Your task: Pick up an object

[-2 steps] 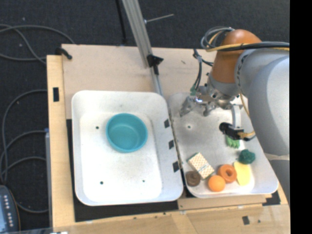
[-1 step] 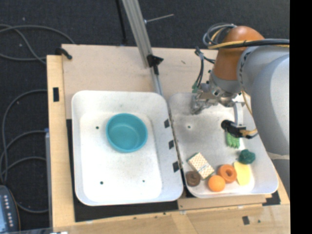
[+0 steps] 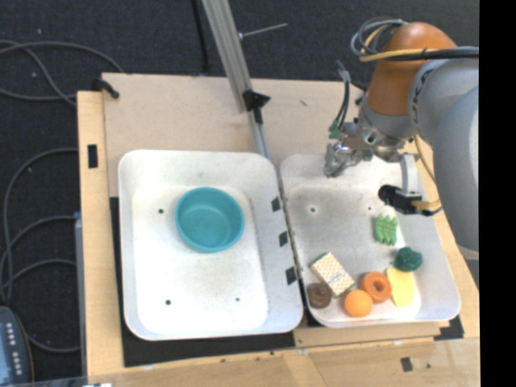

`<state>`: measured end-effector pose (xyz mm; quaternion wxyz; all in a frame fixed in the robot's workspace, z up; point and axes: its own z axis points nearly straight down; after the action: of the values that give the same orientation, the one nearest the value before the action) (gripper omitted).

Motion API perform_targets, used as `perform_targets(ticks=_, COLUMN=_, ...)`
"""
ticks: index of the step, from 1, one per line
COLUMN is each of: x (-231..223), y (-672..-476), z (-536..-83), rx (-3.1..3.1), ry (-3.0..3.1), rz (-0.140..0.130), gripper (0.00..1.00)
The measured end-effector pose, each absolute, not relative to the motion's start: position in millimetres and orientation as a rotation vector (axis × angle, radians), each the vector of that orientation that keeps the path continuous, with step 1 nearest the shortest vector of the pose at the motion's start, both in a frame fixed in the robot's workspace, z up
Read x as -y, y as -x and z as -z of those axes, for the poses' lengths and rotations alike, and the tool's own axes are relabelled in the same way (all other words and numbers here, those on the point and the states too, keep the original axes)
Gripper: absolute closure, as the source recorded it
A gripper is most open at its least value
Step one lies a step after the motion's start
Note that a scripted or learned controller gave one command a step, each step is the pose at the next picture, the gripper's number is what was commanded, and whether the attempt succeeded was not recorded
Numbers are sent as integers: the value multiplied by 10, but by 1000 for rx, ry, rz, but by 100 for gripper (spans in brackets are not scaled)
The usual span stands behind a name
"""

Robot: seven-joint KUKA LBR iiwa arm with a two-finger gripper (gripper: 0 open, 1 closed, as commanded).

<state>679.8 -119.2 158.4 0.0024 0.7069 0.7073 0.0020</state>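
Worktop, two white bins side by side.

Right bin, along the near edge from left to right, we list:
- a brown disc
- an orange ball
- an orange ring
- a yellow block

The ring sits between the ball and the block, close against both. Just beyond the disc lies a pale checkered block, turned at a slant. Just beyond the yellow block we note a dark green lump. Farther still lies a light green piece, apart from the rest.

Left bin: one teal bowl, upright, its hollow bare.

Jaws: at the far left corner of the right bin, well apart from every listed item. We see no item held in them, and we cannot tell how far open they stand.

Arm: enters from the far right.

A metal rail slants away beyond the bins.
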Motion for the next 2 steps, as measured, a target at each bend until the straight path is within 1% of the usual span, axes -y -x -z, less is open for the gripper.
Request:
perform_targets(ticks=1, x=1218, y=-6831, z=-2242, rx=-2219, ry=-2214, rz=-9, gripper=100)
perform_targets(ticks=2, x=1227, y=-6836, z=-2234, rx=-2223, ry=-2217, rz=-1, gripper=100)
